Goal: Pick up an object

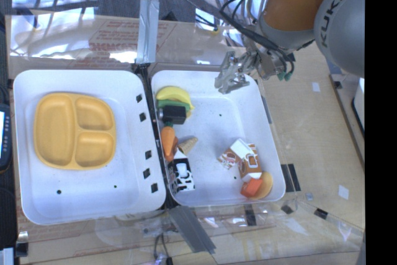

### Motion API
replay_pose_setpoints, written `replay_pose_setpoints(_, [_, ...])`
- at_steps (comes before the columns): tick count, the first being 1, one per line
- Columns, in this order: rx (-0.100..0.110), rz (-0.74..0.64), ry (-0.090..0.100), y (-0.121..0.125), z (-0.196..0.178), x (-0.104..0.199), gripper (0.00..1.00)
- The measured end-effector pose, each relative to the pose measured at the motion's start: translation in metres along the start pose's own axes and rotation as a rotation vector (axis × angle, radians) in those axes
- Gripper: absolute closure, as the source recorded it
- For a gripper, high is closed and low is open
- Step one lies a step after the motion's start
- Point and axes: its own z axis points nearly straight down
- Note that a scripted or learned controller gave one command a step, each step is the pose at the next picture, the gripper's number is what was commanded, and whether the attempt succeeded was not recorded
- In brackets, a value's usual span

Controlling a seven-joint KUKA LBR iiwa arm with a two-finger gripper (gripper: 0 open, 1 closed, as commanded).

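Seeing the tool point(231, 79) over the right bin's point(214, 192) upper edge, nothing between its fingers; we can't tell its opening. Pickable objects all in that bin: banana point(174, 96), carrot point(168, 141) at left wall, small carton point(240, 156) lower right. Yellow tray point(74, 130) in left bin point(37, 202).

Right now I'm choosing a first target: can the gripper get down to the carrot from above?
Probably yes, but tightly. The carrot lies uncovered against the right bin's left wall, with a black block and a pale wedge close by. The gripper hangs over the far edge.
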Motion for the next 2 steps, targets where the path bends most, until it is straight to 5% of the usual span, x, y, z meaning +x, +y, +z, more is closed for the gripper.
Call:
replay_pose_setpoints(1, [-0.001, -0.126, 0.003, -0.043, 0.083, 0.009, 1.00])
replay_pose_setpoints(2, [0.005, -0.007, -0.009, -0.044, 0.021, 0.007, 1.00])
